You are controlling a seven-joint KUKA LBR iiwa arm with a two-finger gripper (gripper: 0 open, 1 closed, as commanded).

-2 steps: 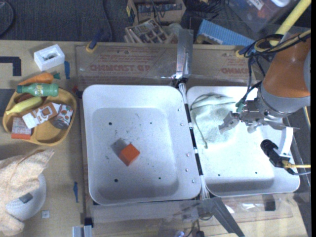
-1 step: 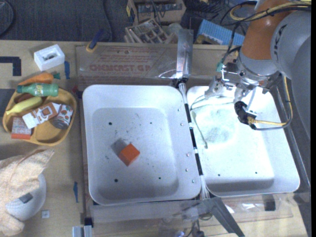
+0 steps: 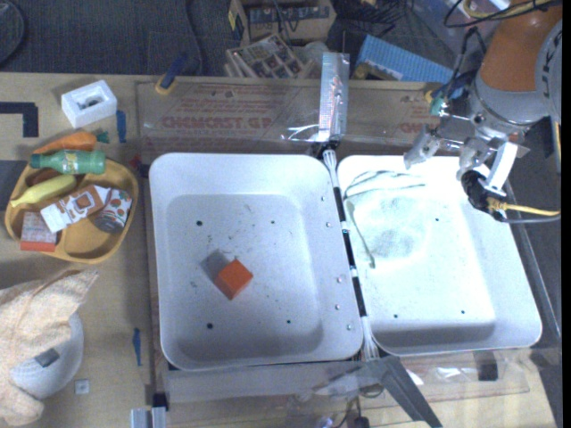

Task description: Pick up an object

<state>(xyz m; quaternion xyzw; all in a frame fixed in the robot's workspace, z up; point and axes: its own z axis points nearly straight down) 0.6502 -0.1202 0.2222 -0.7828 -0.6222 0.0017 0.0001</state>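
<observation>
Wooden worktop (image 3: pixel 107 346) with two white bins. Orange block (image 3: pixel 235 278) lies untouched in the left bin (image 3: pixel 178 194); the tool (image 3: pixel 451 163), apparently spread and carrying nothing, hovers over the right bin's (image 3: pixel 508 310) far edge. Grasp not begun.

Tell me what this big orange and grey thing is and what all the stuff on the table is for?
That is a robot arm, photographed by one camera looking down from above. It reaches in from the right, and its gripper, the part it grabs with, hangs over the back of the right white bin. Nothing sits between its two fingers, which are spread apart. Its job is to pick something up. The left white bin holds a small orange block with a little grey piece touching it. Off to the left, a yellow bowl holds toy food and a green bottle. A small white box sits behind it.
</observation>
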